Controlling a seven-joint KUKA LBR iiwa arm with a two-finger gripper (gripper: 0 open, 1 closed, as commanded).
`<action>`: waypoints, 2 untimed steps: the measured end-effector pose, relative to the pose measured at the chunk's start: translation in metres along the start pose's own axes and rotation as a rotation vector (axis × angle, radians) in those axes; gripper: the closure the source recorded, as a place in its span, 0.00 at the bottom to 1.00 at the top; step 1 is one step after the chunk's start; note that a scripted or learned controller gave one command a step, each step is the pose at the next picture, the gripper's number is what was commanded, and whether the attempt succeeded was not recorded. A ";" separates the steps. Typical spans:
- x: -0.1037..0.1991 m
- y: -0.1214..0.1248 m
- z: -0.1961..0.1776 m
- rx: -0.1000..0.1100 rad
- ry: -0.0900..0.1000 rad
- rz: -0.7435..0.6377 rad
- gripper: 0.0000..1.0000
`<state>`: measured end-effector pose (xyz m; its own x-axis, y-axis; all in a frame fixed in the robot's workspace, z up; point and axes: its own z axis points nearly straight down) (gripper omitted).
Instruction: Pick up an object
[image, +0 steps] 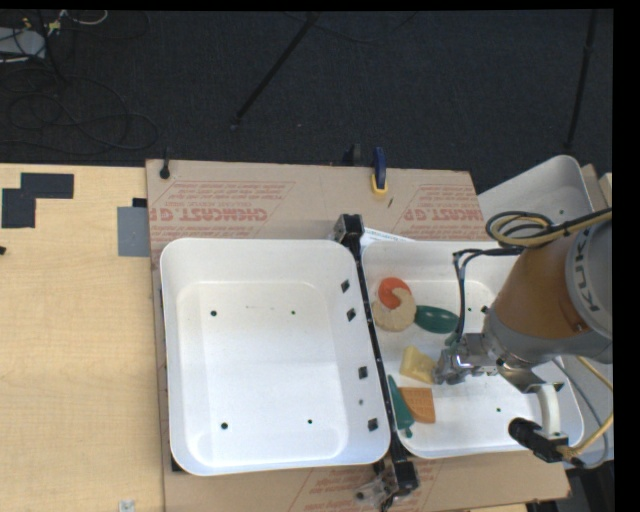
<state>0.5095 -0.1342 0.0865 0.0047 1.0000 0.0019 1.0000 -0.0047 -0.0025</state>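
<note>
The right bin (470, 440) holds several small objects. A round tan piece with an orange-red top (393, 303) lies near its left wall, with a dark green oval (435, 319) just to its right. Below them sits a pale yellow wedge (417, 365), then an orange block (417, 405) beside a teal strip (401, 408). My gripper (452, 366) is low in this bin, right beside the yellow wedge's right edge. The arm's orange band and wrist cover the fingers.
The left bin (190, 300) lies alongside, split from the right one by a black clamp rail (362, 330). Both rest on a cardboard sheet (260, 200) over the wooden bench. A blue clamp (379, 170) stands at the cardboard's back edge.
</note>
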 end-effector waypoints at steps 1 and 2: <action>-0.020 0.085 -0.002 -0.007 -0.004 -0.006 1.00; -0.019 0.081 -0.001 0.000 -0.002 -0.003 0.00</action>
<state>0.5901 -0.1535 0.0874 0.0014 1.0000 0.0003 1.0000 -0.0014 -0.0024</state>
